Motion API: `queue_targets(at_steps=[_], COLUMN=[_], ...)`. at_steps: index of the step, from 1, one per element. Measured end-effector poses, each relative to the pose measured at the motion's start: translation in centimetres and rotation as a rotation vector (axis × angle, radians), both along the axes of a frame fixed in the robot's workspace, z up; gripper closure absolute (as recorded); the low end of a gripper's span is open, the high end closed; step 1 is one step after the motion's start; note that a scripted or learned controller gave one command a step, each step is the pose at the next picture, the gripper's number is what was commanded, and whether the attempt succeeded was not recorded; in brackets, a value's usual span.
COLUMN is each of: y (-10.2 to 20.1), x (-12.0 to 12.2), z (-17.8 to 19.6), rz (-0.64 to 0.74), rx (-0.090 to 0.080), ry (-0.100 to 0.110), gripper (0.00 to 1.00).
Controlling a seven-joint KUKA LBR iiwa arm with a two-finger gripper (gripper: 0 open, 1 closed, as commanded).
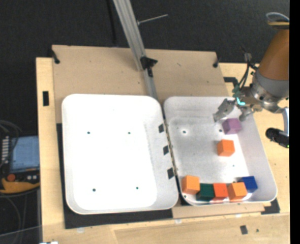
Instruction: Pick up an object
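My gripper (233, 114) hangs over the far right part of the right bin (190, 108), its two fingers spread apart. One grey finger (221, 111) points down to the left. A purple block (232, 125) lies on the bin floor just in front of the fingertips, not held between them. An orange block (225, 147) sits a little nearer, apart from the purple one. Along the bin's front wall stand an orange block (191, 183), a green block (206, 191), two more orange blocks (220, 190) (237, 189) and a blue block (249, 183).
The left bin (68, 151) lies beside the right one. A slanted metal rail (135, 34) runs from the top down to the gap between the bins. The arm's orange band (277, 55) rises at the right edge. Cables and a blue box (25, 154) lie off the bench at left.
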State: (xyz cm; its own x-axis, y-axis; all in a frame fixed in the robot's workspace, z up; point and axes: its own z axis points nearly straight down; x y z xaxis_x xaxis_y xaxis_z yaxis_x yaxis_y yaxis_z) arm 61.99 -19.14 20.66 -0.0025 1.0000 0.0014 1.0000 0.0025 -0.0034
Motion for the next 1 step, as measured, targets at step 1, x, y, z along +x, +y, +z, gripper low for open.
queue_targets(at_steps=[1], y=[-0.05], x=[0.09], z=[0.28], rz=[0.002], rx=[-0.003], ry=[-0.004], gripper=[0.0])
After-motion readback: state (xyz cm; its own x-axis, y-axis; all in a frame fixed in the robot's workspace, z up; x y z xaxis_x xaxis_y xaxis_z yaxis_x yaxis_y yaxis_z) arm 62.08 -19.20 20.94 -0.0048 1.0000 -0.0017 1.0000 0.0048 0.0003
